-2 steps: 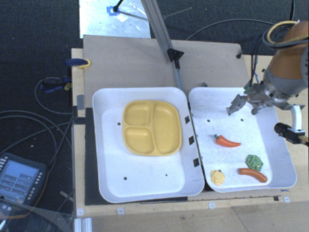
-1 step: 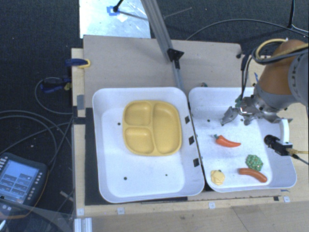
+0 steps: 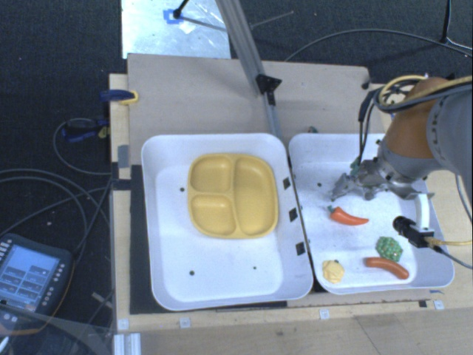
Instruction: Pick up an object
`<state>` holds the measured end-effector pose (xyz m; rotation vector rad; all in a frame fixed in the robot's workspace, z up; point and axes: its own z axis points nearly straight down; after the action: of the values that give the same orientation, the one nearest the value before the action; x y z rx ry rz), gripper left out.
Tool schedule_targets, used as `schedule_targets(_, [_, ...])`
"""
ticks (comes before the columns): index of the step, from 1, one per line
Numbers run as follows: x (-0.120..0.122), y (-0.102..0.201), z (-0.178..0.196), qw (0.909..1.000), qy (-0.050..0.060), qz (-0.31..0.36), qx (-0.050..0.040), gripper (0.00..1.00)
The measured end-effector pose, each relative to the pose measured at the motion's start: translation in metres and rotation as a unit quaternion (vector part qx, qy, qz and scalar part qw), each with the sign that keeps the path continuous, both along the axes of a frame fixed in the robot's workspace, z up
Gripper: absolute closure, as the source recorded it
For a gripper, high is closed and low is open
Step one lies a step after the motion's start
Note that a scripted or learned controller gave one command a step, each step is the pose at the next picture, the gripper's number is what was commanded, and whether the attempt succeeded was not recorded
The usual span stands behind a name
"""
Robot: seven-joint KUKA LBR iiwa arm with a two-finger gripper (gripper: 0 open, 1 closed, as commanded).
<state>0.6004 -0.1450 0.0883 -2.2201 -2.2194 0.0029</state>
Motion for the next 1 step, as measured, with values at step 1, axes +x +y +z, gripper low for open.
schedule_targets(1, [0.002,-0.0002,0.0136,1.0,-0.003,0.0,-0.0002,1.0])
